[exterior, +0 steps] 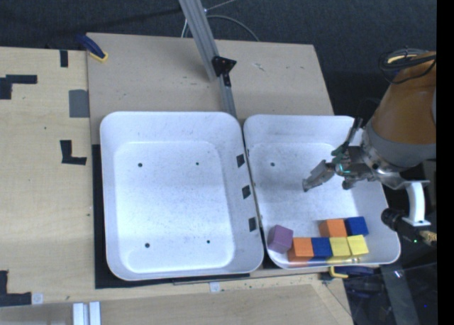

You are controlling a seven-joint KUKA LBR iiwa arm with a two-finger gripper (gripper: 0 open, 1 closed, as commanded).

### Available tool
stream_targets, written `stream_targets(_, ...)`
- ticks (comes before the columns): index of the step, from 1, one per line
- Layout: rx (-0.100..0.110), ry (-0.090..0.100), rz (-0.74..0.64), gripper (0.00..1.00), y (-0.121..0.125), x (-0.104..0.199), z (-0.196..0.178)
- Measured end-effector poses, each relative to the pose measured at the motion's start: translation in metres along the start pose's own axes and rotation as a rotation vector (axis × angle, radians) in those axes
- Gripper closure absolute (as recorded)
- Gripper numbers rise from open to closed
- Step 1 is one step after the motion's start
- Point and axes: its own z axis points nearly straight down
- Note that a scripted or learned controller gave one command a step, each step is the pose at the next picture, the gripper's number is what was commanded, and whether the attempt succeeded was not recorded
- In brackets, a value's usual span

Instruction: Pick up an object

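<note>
1. From my remote station I see the arm (404,114), grey with an orange band, entering from the right and reaching over the right bin (298,126).
2. The jaws (328,174) hang over the middle of the right bin, at the end of the wrist, pointing toward the left. One dark finger (316,177) stretches left and downward; a second part (349,182) sits just right of it. I cannot tell how far apart the fingers stand, and nothing shows between them.
3. The objects to pick lie clustered along the near edge of the right bin, well apart from the jaws.
4. A purple block (281,237) sits at the left end of the cluster, near the bin's near-left corner.
5. Just right of it: an orange block (303,247), a blue block (321,247), and two yellow blocks (349,246), in a row, touching or nearly so.
6. Behind that row: a second orange block (332,228) and a second blue block (356,226), side by side.
7. The left bin (170,123) stands beside the right bin on the tabletop (277,68), their inner rims meeting.
8. A grey metal bar (198,22) slants across the tabletop toward the junction of the bins.
</note>
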Motion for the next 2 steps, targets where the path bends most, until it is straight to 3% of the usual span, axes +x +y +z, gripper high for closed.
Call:
stream_targets(1,0.006,0.000,0.000,0.00,0.021,0.012,0.075)
stream_targets(2,0.001,-0.002,0.003,0.00,0.020,0.000,0.135)
